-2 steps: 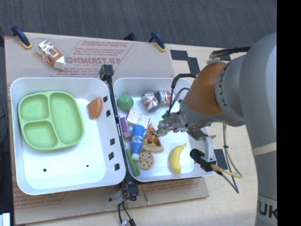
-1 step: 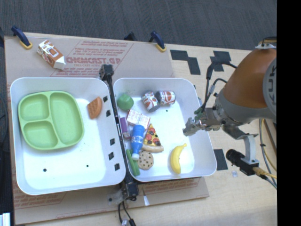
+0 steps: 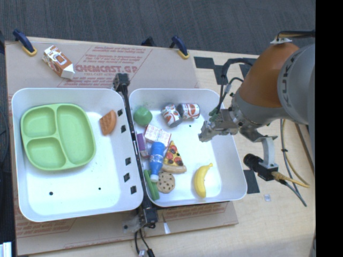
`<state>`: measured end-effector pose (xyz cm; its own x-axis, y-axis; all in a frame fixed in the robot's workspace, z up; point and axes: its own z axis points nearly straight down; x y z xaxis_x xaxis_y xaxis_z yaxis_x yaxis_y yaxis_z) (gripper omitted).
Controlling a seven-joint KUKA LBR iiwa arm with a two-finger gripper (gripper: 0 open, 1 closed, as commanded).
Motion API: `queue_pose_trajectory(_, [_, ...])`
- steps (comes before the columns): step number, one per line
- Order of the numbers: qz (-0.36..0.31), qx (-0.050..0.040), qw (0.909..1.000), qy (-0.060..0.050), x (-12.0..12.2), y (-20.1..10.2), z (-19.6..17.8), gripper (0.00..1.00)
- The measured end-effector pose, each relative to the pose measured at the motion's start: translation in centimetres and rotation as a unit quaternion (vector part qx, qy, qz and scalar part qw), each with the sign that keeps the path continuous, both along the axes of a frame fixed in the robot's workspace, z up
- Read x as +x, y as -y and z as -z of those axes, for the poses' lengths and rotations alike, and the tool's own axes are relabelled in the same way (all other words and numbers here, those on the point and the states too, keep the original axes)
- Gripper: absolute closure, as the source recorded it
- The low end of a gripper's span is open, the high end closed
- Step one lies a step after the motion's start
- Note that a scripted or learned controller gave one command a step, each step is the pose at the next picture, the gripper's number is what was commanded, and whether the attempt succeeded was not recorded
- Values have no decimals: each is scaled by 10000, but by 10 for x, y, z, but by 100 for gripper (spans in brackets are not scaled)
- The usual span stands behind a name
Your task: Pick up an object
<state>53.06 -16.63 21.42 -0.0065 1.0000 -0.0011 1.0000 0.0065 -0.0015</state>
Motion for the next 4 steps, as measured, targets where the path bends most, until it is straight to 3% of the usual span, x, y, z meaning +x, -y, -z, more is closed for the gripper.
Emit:
queue_pose_trajectory(1, [-5, 0, 10000, -1, 18, -3, 7, 100])
queue_pose_trajectory(2, [1, 8, 10000, 2, 88, -23, 21, 100])
queue_pose_trajectory(3, [15, 10, 10000, -3, 40, -32, -6, 100])
queue_pose_trajectory(4, [4, 9, 10000, 1, 99, -54, 10, 100])
